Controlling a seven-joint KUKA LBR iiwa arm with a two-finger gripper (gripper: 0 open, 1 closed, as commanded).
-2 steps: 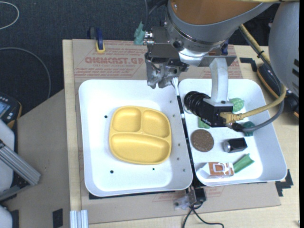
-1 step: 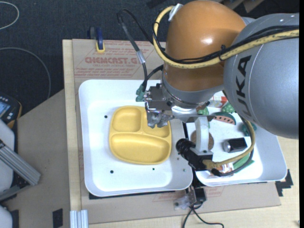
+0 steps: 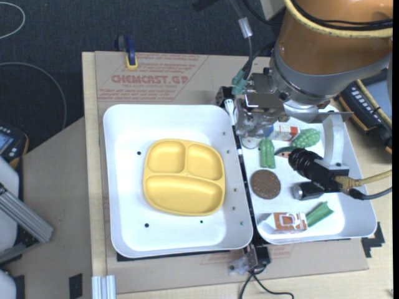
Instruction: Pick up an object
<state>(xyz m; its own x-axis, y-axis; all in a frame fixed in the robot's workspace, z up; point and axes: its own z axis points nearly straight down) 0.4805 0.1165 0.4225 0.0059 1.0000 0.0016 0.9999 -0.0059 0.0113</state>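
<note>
My gripper (image 3: 251, 129) hangs low over the far left corner of the right bin (image 3: 355, 220), under the grey and orange wrist. Just below it lies a small green pickle-shaped piece (image 3: 267, 154). A white tube with a red end (image 3: 285, 131) and a bumpy green piece (image 3: 307, 137) lie to its right. Nearer the front of this bin are a brown disc (image 3: 265, 184), an orange and white packet (image 3: 288, 221) and a green stick (image 3: 319, 213). I see nothing held in the gripper.
The left bin (image 3: 124, 167) holds a yellow divided plate (image 3: 184, 176) at its middle. The raised wall between the two bins (image 3: 243, 173) runs just left of the gripper. Brown cardboard (image 3: 149, 76) lies under both bins.
</note>
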